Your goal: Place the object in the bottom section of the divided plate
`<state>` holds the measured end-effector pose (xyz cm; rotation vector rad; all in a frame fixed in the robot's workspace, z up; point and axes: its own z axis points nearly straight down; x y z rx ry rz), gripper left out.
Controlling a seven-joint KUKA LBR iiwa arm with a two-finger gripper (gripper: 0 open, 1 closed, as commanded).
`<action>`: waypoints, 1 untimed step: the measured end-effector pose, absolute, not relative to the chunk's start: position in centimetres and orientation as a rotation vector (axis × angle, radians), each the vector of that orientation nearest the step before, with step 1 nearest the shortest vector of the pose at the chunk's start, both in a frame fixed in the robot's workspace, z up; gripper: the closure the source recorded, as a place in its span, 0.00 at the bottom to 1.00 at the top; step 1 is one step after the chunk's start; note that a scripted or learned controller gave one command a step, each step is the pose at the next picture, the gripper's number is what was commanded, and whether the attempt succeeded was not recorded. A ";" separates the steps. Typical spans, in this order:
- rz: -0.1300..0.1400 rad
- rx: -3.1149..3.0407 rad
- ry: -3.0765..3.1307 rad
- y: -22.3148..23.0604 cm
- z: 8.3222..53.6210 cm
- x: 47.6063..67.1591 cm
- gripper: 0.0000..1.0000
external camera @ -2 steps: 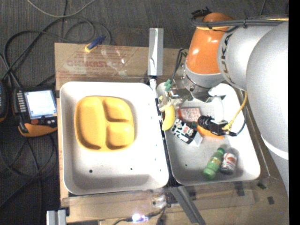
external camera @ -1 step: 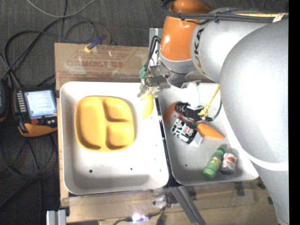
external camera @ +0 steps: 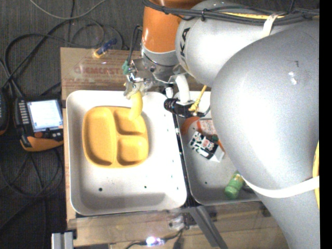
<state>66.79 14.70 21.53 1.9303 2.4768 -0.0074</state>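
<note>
In the camera view, the hand (external camera: 133, 90) hangs over the top rim of the left white bin (external camera: 93, 191), clamped on a pale yellow banana-like object (external camera: 136, 106) above the upper right section of the yellow divided plate (external camera: 115, 135).

Orange-yellow divided plate (external camera: 116, 135), pale yellow object (external camera: 136, 106) above its rim, white bins (external camera: 78, 191), grey arm (external camera: 259, 87) with orange band (external camera: 161, 25), green bottle (external camera: 234, 185), black-and-white patterned packet (external camera: 205, 143), brown cardboard (external camera: 93, 71) with faint red lettering, dark grey carpet (external camera: 31, 206)
</note>
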 end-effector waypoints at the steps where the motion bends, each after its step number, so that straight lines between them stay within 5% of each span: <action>1: -0.006 1.944 2.465 18.2 22.9 65.8 1.00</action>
